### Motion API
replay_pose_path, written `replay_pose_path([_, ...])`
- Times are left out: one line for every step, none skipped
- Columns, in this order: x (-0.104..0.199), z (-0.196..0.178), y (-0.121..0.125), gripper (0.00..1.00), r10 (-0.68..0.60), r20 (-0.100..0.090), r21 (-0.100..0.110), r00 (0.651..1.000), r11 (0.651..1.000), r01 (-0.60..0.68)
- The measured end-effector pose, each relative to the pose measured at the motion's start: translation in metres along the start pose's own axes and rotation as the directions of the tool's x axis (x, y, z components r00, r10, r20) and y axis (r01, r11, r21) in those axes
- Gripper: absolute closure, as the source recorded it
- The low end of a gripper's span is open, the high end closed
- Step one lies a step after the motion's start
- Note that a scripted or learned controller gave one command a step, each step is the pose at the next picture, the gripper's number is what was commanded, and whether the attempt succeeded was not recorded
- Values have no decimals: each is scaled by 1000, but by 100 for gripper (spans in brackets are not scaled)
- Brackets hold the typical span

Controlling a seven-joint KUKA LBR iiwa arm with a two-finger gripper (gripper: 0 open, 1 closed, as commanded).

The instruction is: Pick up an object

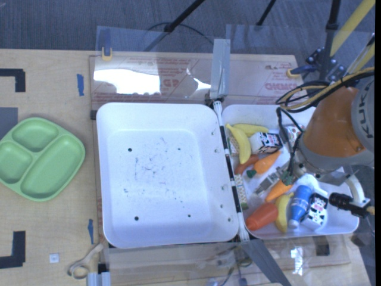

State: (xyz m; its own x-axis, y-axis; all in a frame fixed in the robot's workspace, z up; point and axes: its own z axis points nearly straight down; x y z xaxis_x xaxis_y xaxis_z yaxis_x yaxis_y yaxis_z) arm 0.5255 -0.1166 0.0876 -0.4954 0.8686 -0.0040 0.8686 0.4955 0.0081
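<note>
Gripper [290, 173] down in right bin [345, 222], fingers' state cannot tell, hidden under wrist. Just beside: carrot [275, 190], blue bottle [299, 204], banana [241, 139], all crowded together. Risk: glancing off or catching two at once, given tight clutter. Left bin [119, 159], green plate [36, 157] well apart.

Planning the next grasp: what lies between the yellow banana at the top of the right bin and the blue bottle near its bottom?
In the camera view, between the banana and the blue bottle lie an orange carrot and another orange piece, closely packed.
</note>
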Motion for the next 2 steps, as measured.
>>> replay_pose_path([-2,-86,15,0,-261,-3,4,965,965,261])
replay_pose_path([-16,-35,47,0,-486,-2,1,874,874,486])
